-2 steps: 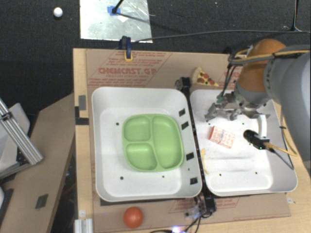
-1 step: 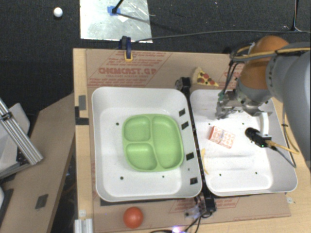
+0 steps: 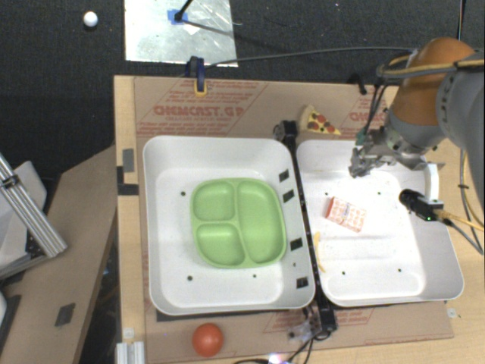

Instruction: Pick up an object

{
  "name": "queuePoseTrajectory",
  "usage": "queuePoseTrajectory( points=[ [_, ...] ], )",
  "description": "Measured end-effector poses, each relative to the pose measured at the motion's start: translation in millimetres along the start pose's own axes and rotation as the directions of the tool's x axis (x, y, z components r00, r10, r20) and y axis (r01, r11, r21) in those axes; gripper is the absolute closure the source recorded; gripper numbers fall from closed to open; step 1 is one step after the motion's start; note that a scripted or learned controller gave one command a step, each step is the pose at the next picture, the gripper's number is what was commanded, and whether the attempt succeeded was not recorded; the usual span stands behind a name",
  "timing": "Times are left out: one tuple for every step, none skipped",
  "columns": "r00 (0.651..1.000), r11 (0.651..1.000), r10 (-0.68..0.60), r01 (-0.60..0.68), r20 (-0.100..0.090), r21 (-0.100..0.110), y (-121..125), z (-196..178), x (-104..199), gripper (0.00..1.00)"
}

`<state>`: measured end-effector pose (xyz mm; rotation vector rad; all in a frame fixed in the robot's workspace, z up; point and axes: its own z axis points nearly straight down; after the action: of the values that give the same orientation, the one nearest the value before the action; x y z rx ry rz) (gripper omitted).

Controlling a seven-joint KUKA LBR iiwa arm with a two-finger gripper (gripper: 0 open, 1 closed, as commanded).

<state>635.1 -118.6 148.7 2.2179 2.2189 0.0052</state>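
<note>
Flat red-and-white packet, rectangular and printed, lay in the right bin, its long axis running from upper left to lower right. A smooth green plastic tray with three compartments sat in the left bin. The metal pincer hung over the right bin's far part, apart from the packet; whether it was open, I could not tell.

The gripper hovers over the right bin at its twelve o'clock edge; a red-and-white packet lies at centre. The left bin holds a green divided tray.
</note>
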Motion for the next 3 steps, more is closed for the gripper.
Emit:
queuePoseTrajectory(
  points=[
    [1.000,1.000,-0.003,0.003,0.001,-0.002,8.9,-48.5,-5.1,1.00],
    [1.000,1.000,-0.004,0.004,-0.001,0.002,10.0,-63.0,-5.1,1.00],
    [1.000,1.000,-0.008,0.008,-0.002,0.003,-1.5,-76.8,45.5,1.00]
  ],
)
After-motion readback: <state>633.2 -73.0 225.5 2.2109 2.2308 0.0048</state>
